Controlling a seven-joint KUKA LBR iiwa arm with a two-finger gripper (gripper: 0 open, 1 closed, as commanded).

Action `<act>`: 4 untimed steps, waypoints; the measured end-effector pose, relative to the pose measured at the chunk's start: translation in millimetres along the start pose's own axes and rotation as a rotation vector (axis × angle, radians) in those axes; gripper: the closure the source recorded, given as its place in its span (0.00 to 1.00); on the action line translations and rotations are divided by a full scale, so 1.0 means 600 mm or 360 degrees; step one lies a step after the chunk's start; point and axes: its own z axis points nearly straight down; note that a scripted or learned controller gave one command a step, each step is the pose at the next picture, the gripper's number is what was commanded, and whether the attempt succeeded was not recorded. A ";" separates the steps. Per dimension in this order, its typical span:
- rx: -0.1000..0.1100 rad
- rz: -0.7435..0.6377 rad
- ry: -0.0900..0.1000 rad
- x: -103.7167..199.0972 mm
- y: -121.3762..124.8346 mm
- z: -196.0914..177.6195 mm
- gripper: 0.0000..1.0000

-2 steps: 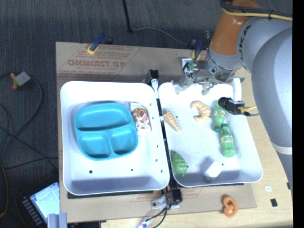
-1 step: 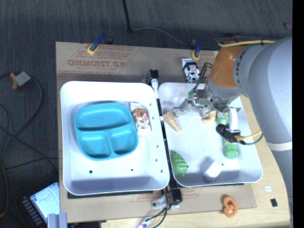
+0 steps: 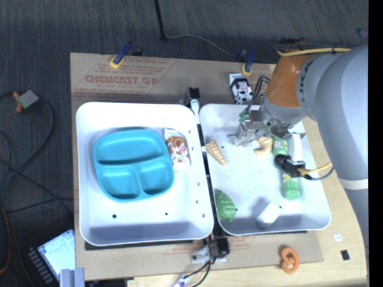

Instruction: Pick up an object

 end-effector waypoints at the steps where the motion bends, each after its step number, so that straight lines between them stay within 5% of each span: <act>1: 0.0008 -0.0003 0.0010 0.087 -0.114 -0.148 1.00; 2: 0.0011 -0.0003 0.0009 0.219 -0.088 -0.241 1.00; 3: 0.0015 -0.0002 0.0008 0.299 -0.227 -0.208 1.00; 4: 0.0015 0.0000 0.0007 0.299 -0.249 -0.191 1.00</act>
